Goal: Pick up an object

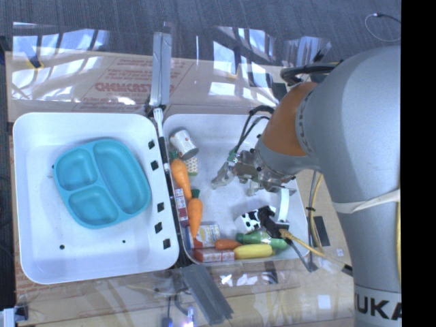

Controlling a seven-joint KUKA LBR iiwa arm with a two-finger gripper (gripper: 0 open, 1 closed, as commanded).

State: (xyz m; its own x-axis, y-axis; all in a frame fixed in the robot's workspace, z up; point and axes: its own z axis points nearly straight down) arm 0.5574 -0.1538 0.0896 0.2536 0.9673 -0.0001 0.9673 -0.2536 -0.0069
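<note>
My gripper [238,181] hangs over the middle of the right bin [218,125], wrist pointing left. It is open, and bare white bin floor shows between its fingers [221,177]. A small tin can [182,142] lies at the bin's left wall, with two orange carrots [180,176] [195,214] below it. A black-and-white cow toy [248,221] sits just below the gripper, apart from it. Along the front wall lie a green vegetable [259,237], a yellow one [252,251] and a small orange piece [227,244].
The left bin [34,251] holds a blue divided plate [102,182]. A small printed box [208,234] and a red packet [181,206] lie by the divider between the bins. The grey arm covers the right bin's right side. A cardboard sheet [102,80] lies behind the bins.
</note>
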